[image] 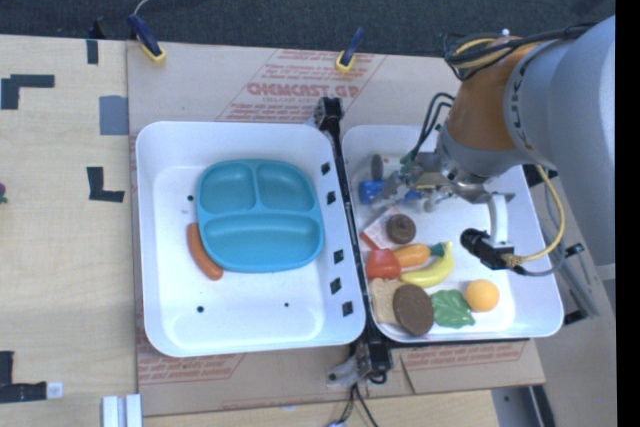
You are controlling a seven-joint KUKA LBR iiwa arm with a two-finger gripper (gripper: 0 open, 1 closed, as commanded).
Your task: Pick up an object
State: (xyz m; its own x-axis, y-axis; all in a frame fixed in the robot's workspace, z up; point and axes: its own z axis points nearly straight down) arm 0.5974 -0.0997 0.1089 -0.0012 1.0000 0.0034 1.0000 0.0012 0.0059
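Right now my gripper (418,187) hangs low over the upper part of the right-hand shallow white bin (535,310), and whether it is clenched or released I cannot tell, as the wrist hardware hides it. Nothing visibly sits in my grasp. At about six o'clock from me, just beside, lies a small brown round cookie-like piece (401,228); farther toward six lie a red toy pepper (382,264), an orange carrot (413,255) and a yellow banana (437,267), crowded close together. A dark brown oval piece (412,309), a green leafy toy (452,308) and a small orange ball (482,295) fill the near edge. At nine o'clock, in the left white bin (160,315), rests a blue divided plastic tray (260,215) with an orange sausage-shaped toy (204,253) touching its left side. I judge the brown round piece the likeliest pick, being nearest.
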